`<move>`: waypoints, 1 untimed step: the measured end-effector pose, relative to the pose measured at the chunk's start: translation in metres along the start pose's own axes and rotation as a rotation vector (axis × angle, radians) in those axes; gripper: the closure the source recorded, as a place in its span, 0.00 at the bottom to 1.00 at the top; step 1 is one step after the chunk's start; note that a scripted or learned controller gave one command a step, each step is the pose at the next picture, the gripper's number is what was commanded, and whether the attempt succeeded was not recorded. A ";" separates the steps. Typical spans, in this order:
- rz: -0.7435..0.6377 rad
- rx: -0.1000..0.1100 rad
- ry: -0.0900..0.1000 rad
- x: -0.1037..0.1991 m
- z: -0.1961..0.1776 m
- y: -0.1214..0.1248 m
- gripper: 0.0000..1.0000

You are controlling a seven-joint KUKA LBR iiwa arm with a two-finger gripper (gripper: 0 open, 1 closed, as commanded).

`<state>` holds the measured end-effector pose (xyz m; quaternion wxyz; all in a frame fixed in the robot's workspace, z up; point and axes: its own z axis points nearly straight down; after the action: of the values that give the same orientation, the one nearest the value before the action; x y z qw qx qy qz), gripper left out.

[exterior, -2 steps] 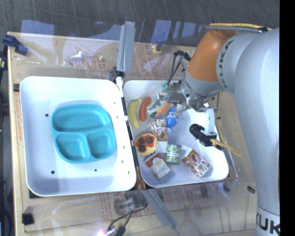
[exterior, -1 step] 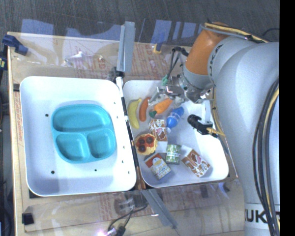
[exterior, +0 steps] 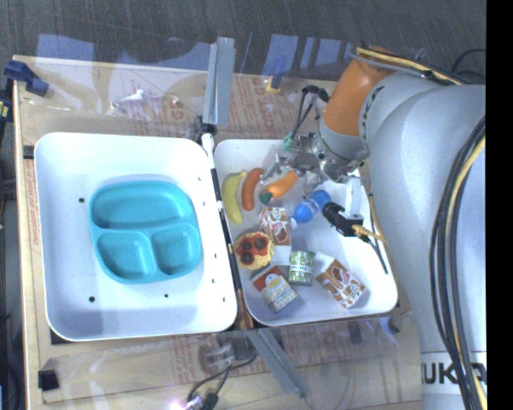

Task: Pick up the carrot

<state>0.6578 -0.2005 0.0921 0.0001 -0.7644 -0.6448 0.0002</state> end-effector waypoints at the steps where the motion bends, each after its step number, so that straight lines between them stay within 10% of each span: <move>1: -0.006 0.002 0.001 0.002 -0.010 0.000 1.00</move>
<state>0.6583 -0.1987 0.1021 0.0010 -0.7624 -0.6471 0.0003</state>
